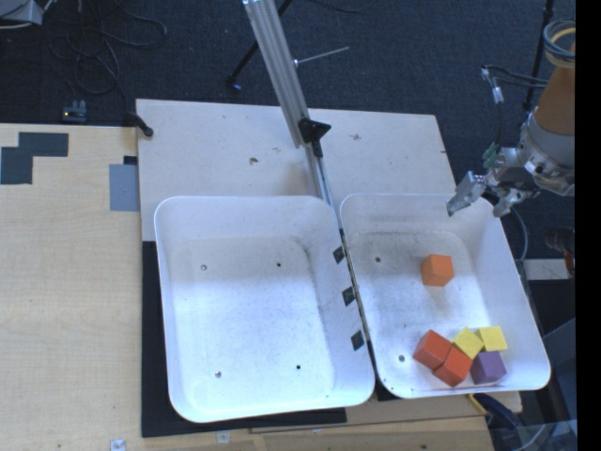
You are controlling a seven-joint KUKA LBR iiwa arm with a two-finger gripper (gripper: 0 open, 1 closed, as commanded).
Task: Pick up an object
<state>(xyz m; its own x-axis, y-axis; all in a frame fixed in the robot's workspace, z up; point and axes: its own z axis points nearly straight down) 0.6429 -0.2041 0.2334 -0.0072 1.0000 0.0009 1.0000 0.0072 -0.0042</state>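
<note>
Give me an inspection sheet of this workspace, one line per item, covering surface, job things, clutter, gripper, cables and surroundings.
Surface: white board under two white bins, left bin and right bin, side by side.
Job's things: in the right bin, a lone orange block; at its near corner a cluster of red block, orange-red block, two yellow blocks and purple block.
Clutter: nothing seen.
Gripper: gripper over the right bin's far right rim, nothing between its fingers.
Cables: dark cables on the floor beyond the bench.
Surroundings: slanted metal rail; wooden tabletop at left.
</note>
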